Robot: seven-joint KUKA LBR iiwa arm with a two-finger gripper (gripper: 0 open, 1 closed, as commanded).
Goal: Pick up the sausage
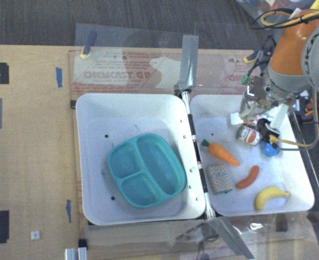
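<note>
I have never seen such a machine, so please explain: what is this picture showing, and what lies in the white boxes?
One camera looks down at a slant on a bench with two white bins. The grey and orange robot arm reaches in from the right; its gripper hangs over the right bin. That bin contains a carrot, a reddish sausage, a banana, a small can, a speckled sponge and a blue object. The left bin contains a teal divided plate. The sausage lies untouched, apart from the gripper.
</note>
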